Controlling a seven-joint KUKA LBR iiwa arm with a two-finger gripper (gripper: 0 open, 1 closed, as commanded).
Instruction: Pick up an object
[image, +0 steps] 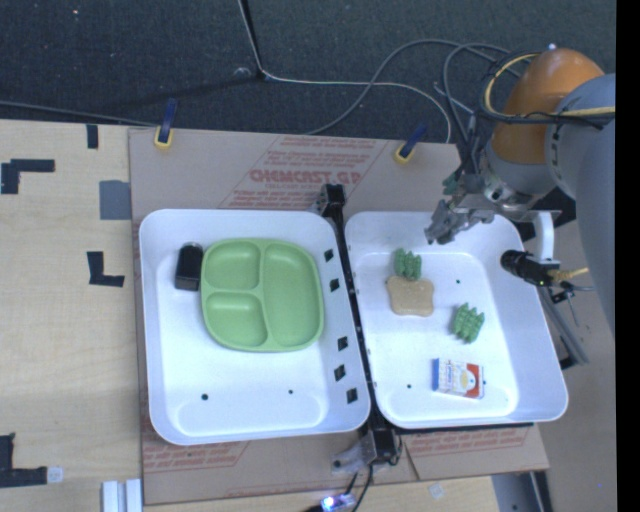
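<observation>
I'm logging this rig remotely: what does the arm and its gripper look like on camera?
A grey arm with a rounded orange band above the wrist. Yellow and dark cables loop around the band. The gripper is small, dark grey metal, tapering toward its tips.

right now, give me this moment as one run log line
phase: approach | gripper: above right white bin's far edge, holding nothing seen | nearest: small green ridged piece | left bin: green divided plate
</observation>
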